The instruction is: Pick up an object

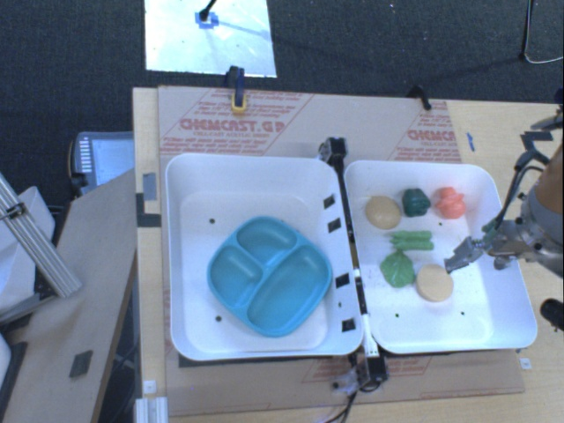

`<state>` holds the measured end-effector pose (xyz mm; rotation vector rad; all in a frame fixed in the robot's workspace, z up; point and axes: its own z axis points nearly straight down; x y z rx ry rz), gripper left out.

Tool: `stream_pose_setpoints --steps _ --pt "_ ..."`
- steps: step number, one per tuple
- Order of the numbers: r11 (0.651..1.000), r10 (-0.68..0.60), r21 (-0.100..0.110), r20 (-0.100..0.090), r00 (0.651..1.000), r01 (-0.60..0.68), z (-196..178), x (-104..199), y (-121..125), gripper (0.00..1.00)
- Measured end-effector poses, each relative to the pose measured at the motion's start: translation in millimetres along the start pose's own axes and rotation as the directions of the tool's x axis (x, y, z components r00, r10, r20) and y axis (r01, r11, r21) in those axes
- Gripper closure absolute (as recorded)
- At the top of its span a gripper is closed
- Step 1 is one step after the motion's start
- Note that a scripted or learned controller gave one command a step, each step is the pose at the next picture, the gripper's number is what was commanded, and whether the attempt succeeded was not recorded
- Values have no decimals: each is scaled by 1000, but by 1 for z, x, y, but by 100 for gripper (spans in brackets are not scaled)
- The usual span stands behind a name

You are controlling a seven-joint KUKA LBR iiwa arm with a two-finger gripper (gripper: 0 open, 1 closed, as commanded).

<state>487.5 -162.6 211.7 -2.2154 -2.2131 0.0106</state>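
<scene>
The right bin (493, 315) holds several small toy foods. A tan round piece (383, 211), a dark green piece (416, 203) and an orange-red piece (450, 202) line its far side. Below them lie a light green pod-like piece (411, 239), a green leafy piece (397, 269) and a pale tan disc (434, 283). My gripper (458, 259) reaches in from the right and sits low over the bin, its tip just up and right of the pale tan disc. Nothing shows held in it.
The left bin (189, 192) holds a blue divided plate (269, 274). A black divider with clips (345, 245) runs between the two bins. Cardboard (291, 122) lies under both bins. The right bin's near part is bare white floor.
</scene>
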Motion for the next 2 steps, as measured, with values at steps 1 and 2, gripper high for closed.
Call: stream_pose_setpoints --steps 1,2 --pt "1000 -4 -13 3 1000 4 -7 1 3 0" --pt "1000 -3 -11 2 1000 3 35 -3 4 0"
